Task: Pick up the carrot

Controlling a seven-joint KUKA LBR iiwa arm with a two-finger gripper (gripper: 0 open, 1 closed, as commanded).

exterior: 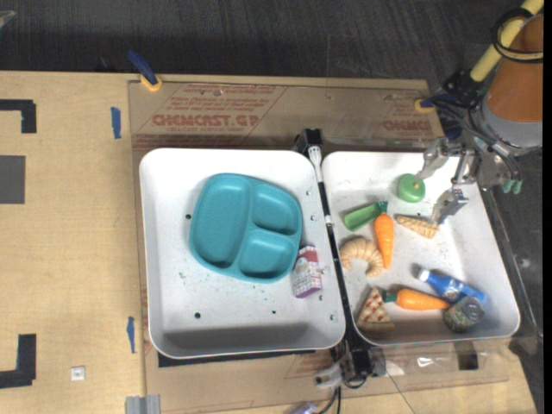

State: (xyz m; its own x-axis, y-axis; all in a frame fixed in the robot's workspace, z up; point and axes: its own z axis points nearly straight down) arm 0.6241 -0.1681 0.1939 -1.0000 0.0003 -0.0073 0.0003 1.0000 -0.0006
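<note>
Approaching: gripper (442,182), fingers spread and empty, hovers above the right bin (500,266). Next move: descend onto carrot (384,238).

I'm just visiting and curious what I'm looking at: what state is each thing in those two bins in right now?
Teal divided plate: right side up, nothing on it, left bin.
Small bottle: on its side by the plate.
Carrot: lying loose, right bin, ungripped.
Second carrot: lying flat near the front.
Blue tube: lying down.
Croissant: resting beside the first carrot.
Hand: open, above the right bin.
</note>
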